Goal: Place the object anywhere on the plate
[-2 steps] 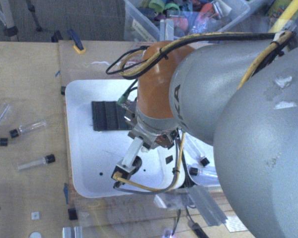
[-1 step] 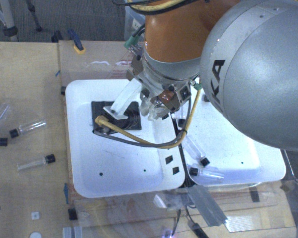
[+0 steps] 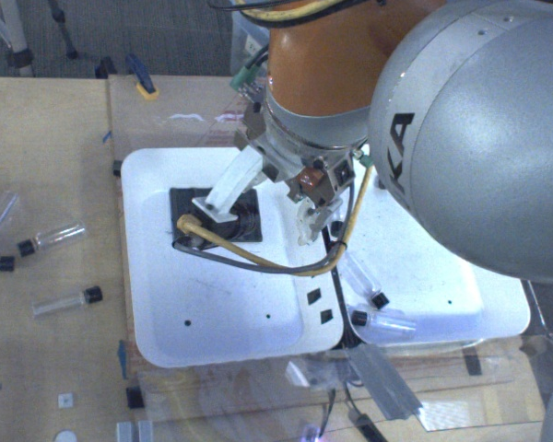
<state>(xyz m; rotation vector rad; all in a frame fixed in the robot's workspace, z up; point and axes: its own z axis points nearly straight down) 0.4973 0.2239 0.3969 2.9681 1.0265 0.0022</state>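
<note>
Covering much of the right bin [image 3: 442,288], the arm [image 3: 470,136] leaves the tool [image 3: 309,221] above the divide between the two bins; its opening cannot be told. Two clear capped tubes [image 3: 389,323] are seen at the right bin's front: one is laid left-right with its cap leftward, the other is slanted. Three more tubes [image 3: 60,237] are laid on the table [image 3: 37,136].

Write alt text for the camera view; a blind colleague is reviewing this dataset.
A grey robot arm with an orange band reaches in from the right, its tool hanging over the inner edges of two white bins. Capped clear vials lie in the right bin, and loose vials lie on the bench beside the left bin.
</note>
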